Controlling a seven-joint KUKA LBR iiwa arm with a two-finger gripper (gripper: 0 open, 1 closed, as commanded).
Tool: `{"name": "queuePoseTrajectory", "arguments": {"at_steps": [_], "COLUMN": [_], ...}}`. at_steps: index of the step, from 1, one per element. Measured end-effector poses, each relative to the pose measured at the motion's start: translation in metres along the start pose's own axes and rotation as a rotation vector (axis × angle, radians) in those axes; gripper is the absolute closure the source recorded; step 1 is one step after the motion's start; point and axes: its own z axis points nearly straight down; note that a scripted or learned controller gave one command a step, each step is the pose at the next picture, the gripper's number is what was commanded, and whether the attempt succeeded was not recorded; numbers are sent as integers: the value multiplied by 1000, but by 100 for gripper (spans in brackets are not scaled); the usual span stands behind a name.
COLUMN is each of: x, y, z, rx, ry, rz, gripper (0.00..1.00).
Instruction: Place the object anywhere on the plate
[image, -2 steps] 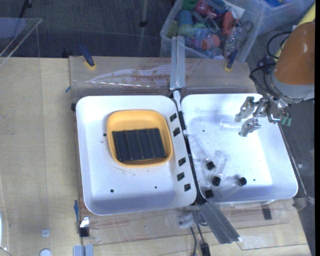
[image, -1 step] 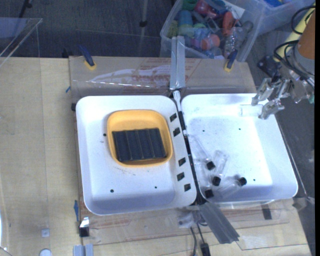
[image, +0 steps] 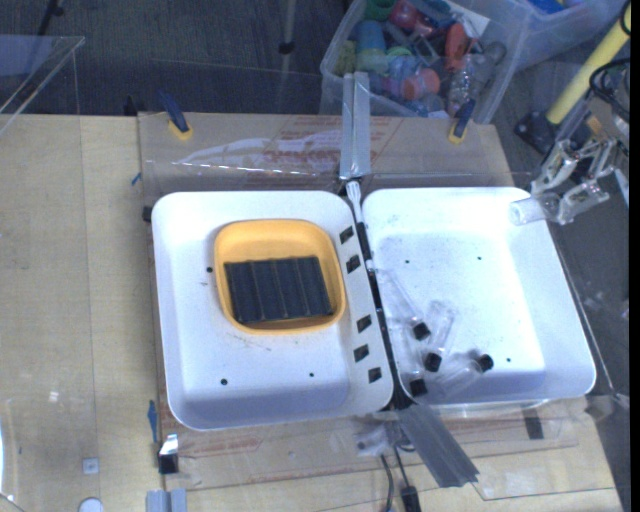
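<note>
Two shallow white bins sit side by side on the wooden bench. The left bin (image: 190, 300) holds a yellow-orange plate (image: 278, 238) with rounded corners, and a dark ribbed rectangular object (image: 278, 288) lies flat on it, covering most of the plate's floor and reaching toward its near rim. The right bin (image: 520, 290) holds a loose cluster of small clear plastic tubes with black caps (image: 435, 345), gathered in its near left corner close to the divider between the bins; the rest of its floor is scuffed white. A row of small black tabs (image: 358, 300) runs along the divider edge. The gripper (image: 572, 190) hangs at the far right corner of the right bin, over its rim, well apart from both the plate and the tubes; nothing shows between its fingers, but whether they are spread or closed cannot be told from this angle. Beyond the bins, a clear plastic tote (image: 430, 50) full of colourful toys stands on the floor, and blue clamps (image: 178, 122) pin a sheet to the far edge of the bench.
</note>
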Motion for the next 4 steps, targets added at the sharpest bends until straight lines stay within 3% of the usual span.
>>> {"name": "queuePoseTrajectory", "arguments": {"at_steps": [1, 3, 4], "x": [-1, -2, -1], "y": [1, 1, 2], "z": [-14, -134, -109], "rx": [-1, -3, -11], "ry": [0, -1, 2], "rz": [-279, -786, -1069], "gripper": [100, 100, 100]}}
